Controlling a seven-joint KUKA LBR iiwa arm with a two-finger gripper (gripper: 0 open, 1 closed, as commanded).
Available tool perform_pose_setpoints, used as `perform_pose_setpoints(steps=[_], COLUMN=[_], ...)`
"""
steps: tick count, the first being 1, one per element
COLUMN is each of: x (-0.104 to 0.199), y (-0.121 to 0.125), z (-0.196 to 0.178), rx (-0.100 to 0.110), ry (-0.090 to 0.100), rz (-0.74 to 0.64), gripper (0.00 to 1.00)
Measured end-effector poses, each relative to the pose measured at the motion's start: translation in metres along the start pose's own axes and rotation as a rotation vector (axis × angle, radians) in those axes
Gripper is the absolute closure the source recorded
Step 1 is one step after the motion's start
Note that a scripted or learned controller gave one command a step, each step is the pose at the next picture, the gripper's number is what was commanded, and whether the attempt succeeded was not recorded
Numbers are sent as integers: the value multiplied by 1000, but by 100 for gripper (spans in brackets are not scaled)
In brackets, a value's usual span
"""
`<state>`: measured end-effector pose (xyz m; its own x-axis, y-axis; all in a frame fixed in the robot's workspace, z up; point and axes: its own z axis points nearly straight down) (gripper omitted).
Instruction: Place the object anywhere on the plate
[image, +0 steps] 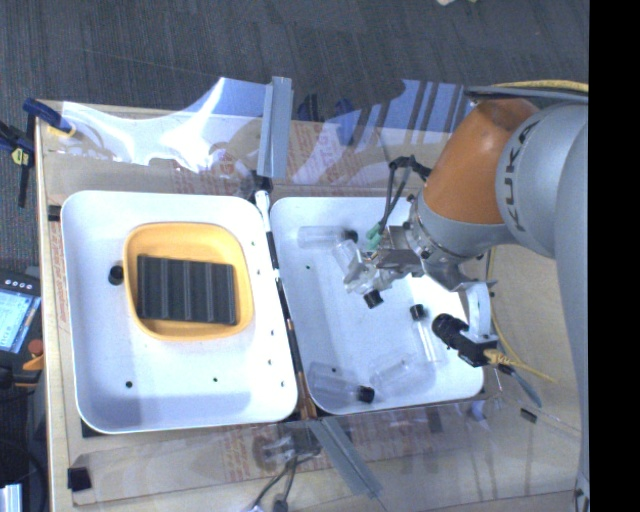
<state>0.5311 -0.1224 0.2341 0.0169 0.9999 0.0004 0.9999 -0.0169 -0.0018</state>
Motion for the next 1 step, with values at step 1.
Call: perform_pose_setpoints(steps=[1], x=[60], y=[46], z=[28], rx=[0], ry=[0], rz=[-256], gripper=[100])
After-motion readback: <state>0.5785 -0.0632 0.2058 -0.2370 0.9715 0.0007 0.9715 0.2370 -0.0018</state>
